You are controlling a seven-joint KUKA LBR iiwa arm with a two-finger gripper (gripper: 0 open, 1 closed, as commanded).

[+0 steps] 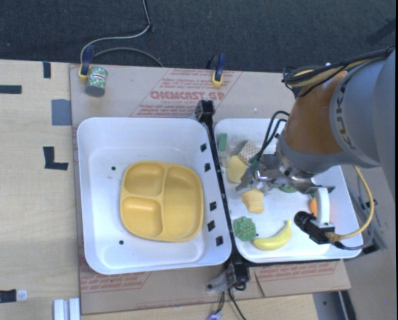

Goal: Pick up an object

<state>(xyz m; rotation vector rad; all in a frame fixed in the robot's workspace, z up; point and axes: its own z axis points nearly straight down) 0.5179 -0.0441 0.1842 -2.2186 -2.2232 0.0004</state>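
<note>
camera view: gripper point(257, 181) low in right bin point(342, 209), yellow chunk point(253, 201) just below-left of it. finger state: cannot tell.

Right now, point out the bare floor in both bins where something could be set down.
Left white bin: bare strips ring the yellow divided plastic tray, widest along its left wall and top edge. Right white bin: crowded. The yellow banana, green broccoli piece and pale yellow block cluster under the end effector; a small bare patch lies near its top right corner.
</note>
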